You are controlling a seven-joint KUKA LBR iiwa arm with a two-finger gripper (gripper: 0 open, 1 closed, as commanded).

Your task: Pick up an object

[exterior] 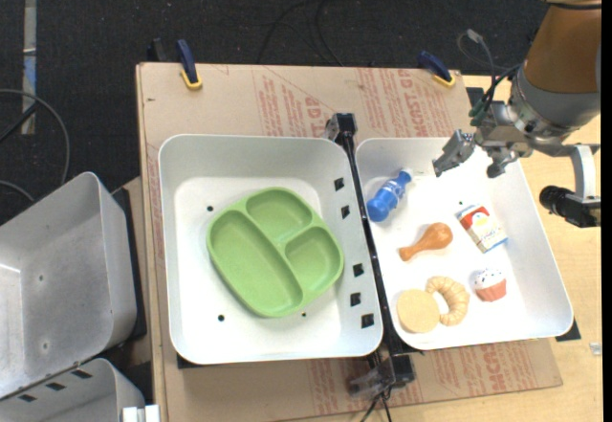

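Note:
My gripper (pixel 475 157) hangs over the far edge of the right bin (pixel 545 262), its two dark fingers spread apart with nothing between them. Below it to the left lies a blue bottle (pixel 386 196). A toy chicken drumstick (pixel 426 241) sits mid-bin, with a small red and white carton (pixel 481 227) to its right. Nearer the front are a cupcake (pixel 490 285), a croissant-like pastry (pixel 450 299) and a round tan cookie (pixel 416 311).
The left bin (pixel 182 219) holds a green divided plate (pixel 275 250). A black divider with clamps (pixel 361 229) runs between the bins. A grey tub (pixel 57 286) stands off the bench at the left. Cables cross the dark floor behind.

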